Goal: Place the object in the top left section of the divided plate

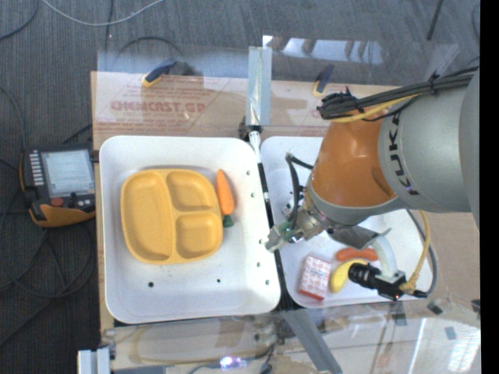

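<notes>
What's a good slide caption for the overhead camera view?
KUKA arm's gripper hovers over the right bin while a toy carrot lies beside the yellow divided plate in the left bin.

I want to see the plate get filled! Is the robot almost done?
Not yet. The yellow divided plate has nothing in its sections. A toy carrot lies beside it. The gripper is above the right bin, near the other toys, so picking and placing remain.

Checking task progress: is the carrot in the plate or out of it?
Out. The carrot lies on the left bin's floor, against the plate's right rim, not in any section.
</notes>
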Robot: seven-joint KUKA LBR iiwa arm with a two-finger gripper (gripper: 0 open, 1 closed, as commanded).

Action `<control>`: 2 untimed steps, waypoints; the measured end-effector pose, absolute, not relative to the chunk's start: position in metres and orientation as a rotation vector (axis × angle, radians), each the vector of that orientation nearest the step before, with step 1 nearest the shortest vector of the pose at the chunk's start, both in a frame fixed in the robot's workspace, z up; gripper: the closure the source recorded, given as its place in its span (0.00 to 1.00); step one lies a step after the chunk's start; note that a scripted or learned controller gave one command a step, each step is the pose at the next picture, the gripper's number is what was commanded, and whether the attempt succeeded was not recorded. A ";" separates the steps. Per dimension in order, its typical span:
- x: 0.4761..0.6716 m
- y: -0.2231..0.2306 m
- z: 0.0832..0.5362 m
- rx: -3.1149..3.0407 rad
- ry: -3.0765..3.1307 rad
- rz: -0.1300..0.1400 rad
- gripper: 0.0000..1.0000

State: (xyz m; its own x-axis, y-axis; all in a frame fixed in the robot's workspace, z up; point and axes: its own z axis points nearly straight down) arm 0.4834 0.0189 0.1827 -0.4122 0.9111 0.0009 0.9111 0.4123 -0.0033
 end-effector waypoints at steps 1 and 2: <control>0.483 0.038 0.183 -1.660 -2.664 0.003 1.00; 0.483 0.031 0.183 -1.787 -2.581 0.002 1.00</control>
State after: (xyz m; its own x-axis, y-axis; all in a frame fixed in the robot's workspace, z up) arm 0.4833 0.0305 0.1829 -0.3520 0.9360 0.0014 0.9360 0.3520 -0.0027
